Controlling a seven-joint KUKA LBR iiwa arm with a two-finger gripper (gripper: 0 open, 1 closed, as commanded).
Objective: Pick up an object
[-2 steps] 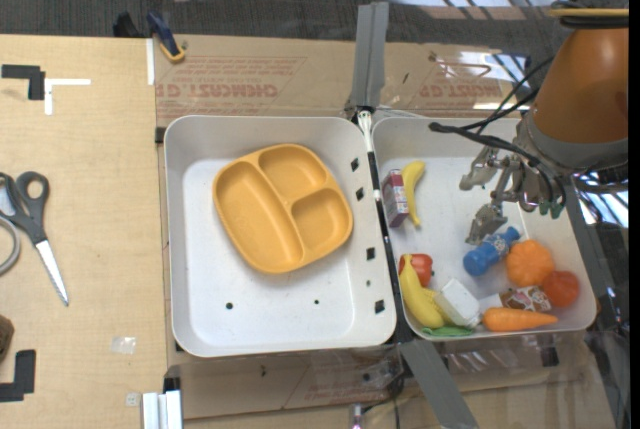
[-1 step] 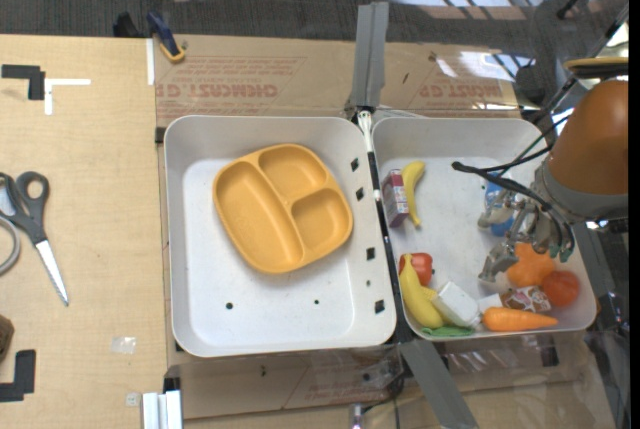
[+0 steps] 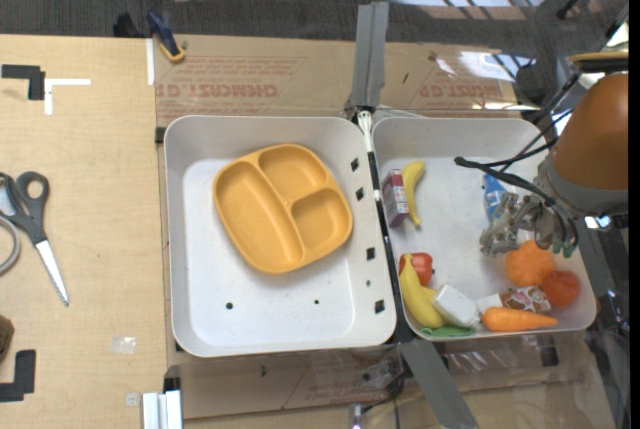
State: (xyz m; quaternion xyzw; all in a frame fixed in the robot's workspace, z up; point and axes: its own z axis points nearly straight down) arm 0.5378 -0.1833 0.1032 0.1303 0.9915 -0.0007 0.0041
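My gripper (image 3: 503,235) hangs low over the right side of the right bin (image 3: 450,139), under the arm's orange band (image 3: 600,132). It sits just above and left of an orange fruit (image 3: 529,265) and right below a blue packet (image 3: 494,196). A red tomato (image 3: 563,289) and a carrot (image 3: 518,320) lie near the bin's front right corner. A small banana (image 3: 412,191) and a purple packet (image 3: 395,198) lie at the bin's left side. Nothing visible is lifted off the bin floor.
A large banana (image 3: 418,299), a red item (image 3: 421,266), a white block (image 3: 456,303) and a printed packet (image 3: 523,298) lie along the right bin's front. A yellow divided plate (image 3: 283,207) lies in the left bin (image 3: 200,317). Scissors (image 3: 38,227) rest on the bench at left.
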